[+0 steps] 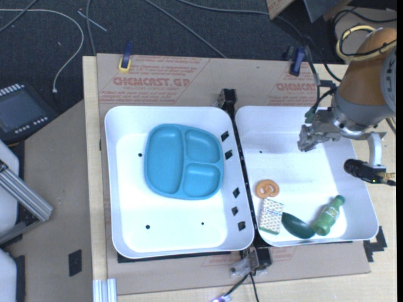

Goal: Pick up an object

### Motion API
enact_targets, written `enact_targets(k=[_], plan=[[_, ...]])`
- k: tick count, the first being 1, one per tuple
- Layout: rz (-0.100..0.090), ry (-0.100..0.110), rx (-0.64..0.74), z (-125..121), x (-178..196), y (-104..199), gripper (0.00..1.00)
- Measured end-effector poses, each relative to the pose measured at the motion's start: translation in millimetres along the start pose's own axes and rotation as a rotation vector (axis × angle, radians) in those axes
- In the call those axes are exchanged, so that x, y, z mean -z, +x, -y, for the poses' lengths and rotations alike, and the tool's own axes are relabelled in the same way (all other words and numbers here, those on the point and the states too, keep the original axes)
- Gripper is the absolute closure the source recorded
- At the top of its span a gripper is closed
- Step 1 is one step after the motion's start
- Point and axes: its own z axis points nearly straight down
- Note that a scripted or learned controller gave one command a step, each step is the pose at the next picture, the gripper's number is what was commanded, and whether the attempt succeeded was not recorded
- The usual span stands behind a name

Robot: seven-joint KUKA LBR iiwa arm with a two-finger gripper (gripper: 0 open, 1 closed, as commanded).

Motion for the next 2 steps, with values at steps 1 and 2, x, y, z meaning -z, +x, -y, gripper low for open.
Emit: enact_targets(k=[1, 2], plan=[[0.0, 0.001, -0.001, 3.8, 48.8, -7.1, 1.0], [-0.001, 0.002, 0.0, 2.5, 76.1, -7.2, 1.0]])
